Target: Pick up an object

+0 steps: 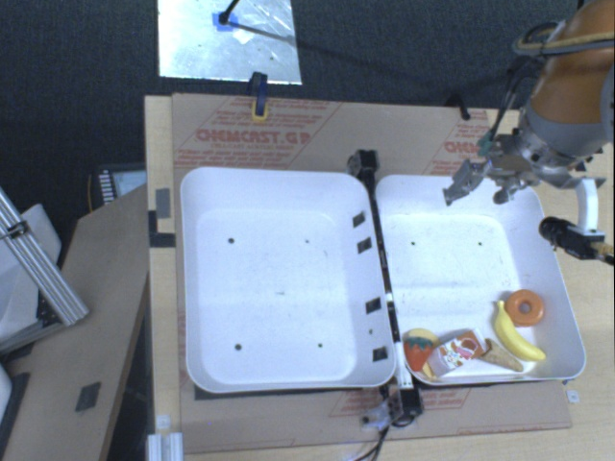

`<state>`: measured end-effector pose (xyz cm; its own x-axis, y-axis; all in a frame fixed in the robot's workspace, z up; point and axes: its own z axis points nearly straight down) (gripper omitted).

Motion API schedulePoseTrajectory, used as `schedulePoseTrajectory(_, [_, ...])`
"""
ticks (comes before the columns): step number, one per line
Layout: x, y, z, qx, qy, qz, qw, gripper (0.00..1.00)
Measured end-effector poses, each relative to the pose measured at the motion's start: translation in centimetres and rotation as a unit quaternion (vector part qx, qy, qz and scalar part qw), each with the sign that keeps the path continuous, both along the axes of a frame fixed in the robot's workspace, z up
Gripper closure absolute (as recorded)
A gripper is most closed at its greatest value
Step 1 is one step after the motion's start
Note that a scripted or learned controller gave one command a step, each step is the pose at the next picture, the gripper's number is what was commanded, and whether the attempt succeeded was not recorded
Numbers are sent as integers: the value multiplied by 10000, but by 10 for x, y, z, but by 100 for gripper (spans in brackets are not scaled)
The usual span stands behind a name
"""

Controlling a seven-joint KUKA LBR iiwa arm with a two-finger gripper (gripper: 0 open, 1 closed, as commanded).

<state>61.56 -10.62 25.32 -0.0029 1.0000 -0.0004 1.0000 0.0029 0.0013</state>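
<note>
The end effector [478,182] is held spread apart and unladen above the right bin's [452,257] far edge; the banana [515,334] and the other toys are crowded into its near corner.

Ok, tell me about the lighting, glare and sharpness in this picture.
Camera view: even, soft light; both bins read bright white, the right bin nearly washed out. The metal sheet at top shows patchy glare. The end effector looks slightly blurred; the banana is reasonably sharp.
</note>
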Motion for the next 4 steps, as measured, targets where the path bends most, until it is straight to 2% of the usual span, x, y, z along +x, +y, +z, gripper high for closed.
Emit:
schedulePoseTrajectory(1, [-2, 68, 130, 8, -83, 47, 10000, 0])
schedulePoseTrajectory(2, [-41, 131, 230, 20, -68, 50, 10000, 0])
schedulePoseTrajectory(3, [-107, 149, 286, 13, -28, 25, 10000, 0])
schedulePoseTrajectory(4, [-130, 157, 282, 7, -9, 14, 10000, 0])
